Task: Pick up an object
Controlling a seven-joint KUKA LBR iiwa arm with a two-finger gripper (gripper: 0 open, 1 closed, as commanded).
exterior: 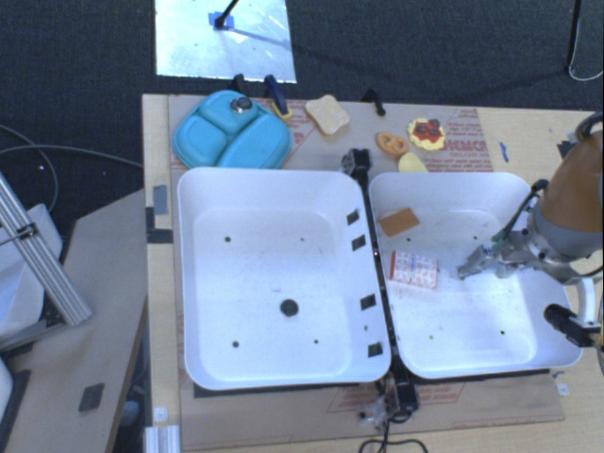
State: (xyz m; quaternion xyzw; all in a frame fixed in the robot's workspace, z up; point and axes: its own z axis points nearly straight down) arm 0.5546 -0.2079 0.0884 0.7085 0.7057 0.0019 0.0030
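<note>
**White bins, gripper low over the right one**

White plastic forms both shallow bins, set side by side on the bench. The left bin holds a small dark round object near its middle. In the right bin, a small red-and-white patterned packet lies flat on the floor near the left wall. The gripper reaches in from the right, its tip low over the bin floor, near the packet's right side but apart from it; whether its fingers are spread or closed cannot be told, and nothing is seen between them. Farther back in the same bin, a flat brown square piece rests near the far left corner. Beyond the bins, on the cardboard, lie a yellow piece, a pretzel-shaped toy, a round red-topped toy, a slice of toy bread and a blue divided plate.
</note>
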